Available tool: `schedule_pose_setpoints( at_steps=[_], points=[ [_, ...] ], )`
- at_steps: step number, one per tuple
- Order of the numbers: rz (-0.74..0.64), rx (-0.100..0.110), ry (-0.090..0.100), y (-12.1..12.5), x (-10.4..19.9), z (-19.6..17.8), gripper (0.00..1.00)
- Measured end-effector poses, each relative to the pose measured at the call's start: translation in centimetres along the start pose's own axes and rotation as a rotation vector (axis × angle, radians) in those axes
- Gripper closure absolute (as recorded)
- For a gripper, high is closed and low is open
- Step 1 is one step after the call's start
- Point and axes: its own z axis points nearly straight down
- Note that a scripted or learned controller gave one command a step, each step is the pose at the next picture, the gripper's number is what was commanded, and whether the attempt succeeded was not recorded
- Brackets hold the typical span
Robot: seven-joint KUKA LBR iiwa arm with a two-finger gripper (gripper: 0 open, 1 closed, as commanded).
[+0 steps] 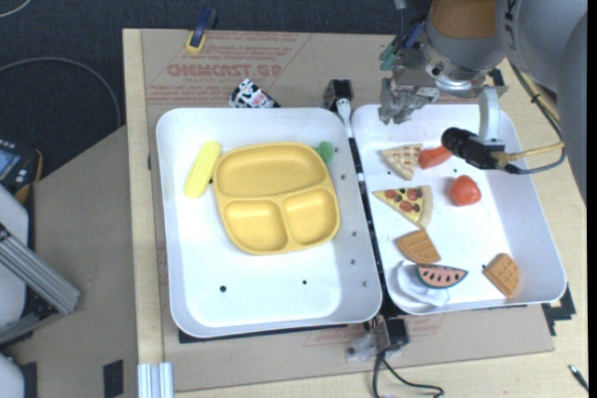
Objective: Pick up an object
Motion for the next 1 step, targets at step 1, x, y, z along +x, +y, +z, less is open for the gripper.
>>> schedule_pose_setpoints(
  at_steps=[1],
  points=[
    [0.003, 0.008, 0.001, -0.64, -0.67, 1.02, 1.00]
  ],
)
